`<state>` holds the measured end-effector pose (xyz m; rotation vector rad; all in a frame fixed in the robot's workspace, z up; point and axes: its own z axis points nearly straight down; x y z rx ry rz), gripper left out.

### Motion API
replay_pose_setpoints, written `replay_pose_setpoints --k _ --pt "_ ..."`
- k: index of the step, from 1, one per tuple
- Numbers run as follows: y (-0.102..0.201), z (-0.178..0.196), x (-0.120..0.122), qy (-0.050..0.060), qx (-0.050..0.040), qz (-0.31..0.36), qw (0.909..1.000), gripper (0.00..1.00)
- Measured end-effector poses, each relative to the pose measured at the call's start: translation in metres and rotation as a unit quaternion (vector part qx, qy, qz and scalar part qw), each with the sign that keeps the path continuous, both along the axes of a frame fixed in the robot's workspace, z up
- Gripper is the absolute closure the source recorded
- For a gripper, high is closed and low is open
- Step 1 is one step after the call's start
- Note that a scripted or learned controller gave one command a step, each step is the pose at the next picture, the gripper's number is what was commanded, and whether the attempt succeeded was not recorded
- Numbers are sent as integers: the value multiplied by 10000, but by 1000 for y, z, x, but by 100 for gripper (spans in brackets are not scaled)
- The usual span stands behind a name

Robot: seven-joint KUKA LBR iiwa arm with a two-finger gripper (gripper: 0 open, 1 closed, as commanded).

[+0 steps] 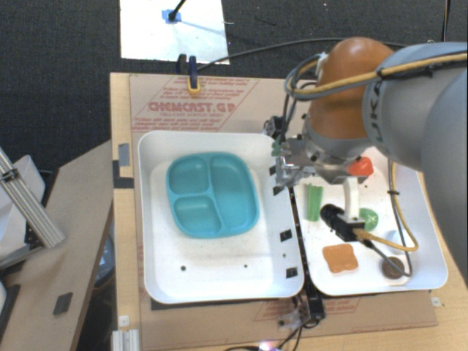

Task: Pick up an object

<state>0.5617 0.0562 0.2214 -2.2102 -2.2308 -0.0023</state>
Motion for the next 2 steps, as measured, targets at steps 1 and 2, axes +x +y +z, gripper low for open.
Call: replay_pose_setpoints --k 1,2 --pt "55 12 -6 -8 3 7 10000 100" --pt "51 12 -5 -5 -7 -24 10000 0"
